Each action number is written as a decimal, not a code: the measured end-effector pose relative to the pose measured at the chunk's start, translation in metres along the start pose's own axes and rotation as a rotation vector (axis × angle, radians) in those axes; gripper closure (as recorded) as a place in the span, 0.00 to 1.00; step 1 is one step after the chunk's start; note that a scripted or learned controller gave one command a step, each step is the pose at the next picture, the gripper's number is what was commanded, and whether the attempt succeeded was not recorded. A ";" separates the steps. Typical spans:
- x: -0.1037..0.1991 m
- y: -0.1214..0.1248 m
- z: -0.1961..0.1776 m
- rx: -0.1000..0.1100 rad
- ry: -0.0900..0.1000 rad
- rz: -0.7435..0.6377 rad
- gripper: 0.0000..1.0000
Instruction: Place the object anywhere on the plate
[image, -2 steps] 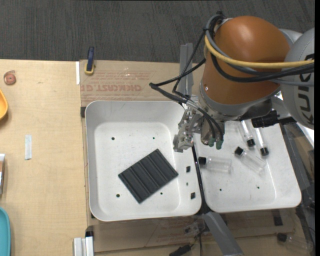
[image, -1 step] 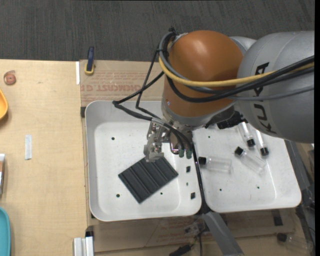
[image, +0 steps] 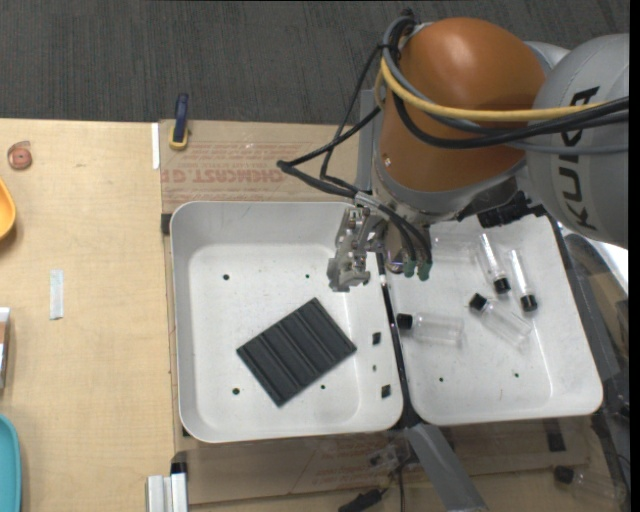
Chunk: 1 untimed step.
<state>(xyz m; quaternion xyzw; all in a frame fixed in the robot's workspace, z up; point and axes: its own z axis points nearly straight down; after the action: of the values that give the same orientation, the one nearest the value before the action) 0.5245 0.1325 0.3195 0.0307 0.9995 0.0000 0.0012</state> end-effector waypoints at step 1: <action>-0.013 -0.014 -0.018 -0.001 -0.001 -0.197 1.00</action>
<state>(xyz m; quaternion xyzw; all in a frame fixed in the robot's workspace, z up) 0.5368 0.1174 0.3372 -0.0677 0.9977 0.0003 0.0018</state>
